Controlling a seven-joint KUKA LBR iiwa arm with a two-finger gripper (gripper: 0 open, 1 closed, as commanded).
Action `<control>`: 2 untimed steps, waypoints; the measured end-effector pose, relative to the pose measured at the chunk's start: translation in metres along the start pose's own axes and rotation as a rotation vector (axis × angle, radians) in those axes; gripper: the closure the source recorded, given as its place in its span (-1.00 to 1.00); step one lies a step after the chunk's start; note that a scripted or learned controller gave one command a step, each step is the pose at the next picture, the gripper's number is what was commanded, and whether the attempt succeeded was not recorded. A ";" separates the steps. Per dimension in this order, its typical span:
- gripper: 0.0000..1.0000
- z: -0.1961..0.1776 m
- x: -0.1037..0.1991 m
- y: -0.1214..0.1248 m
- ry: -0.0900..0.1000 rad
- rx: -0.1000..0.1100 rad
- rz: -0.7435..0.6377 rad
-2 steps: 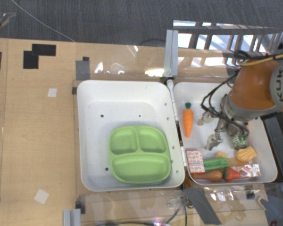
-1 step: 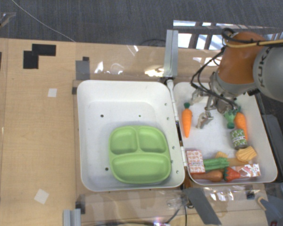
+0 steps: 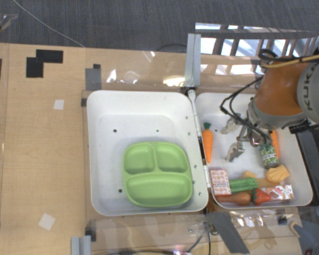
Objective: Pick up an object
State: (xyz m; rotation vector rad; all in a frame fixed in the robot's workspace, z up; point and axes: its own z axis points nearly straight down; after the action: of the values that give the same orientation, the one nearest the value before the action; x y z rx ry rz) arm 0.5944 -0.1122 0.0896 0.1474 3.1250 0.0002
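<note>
My gripper hangs over the middle of the right bin, open, with nothing between its fingers. Just left of it an orange carrot lies along the bin's left wall. To its right, partly under the wrist, are a second orange carrot and a small green bottle. Nearer the front lie a ridged yellow piece, a red-and-white box, a green vegetable, a reddish-brown sausage shape, a red pepper and a white carton.
The left bin holds a green divided plate in its front half. A metal post rises at the back between the bins. The arm's orange band and cables cover the right bin's back right corner.
</note>
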 end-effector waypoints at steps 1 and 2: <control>-1.00 -0.001 0.039 -0.031 -0.001 0.001 0.060; -1.00 0.000 -0.011 -0.032 0.001 0.001 -0.080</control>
State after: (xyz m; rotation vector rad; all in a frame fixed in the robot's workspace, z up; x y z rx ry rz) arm 0.6023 -0.1453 0.0892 0.0225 3.1293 -0.0014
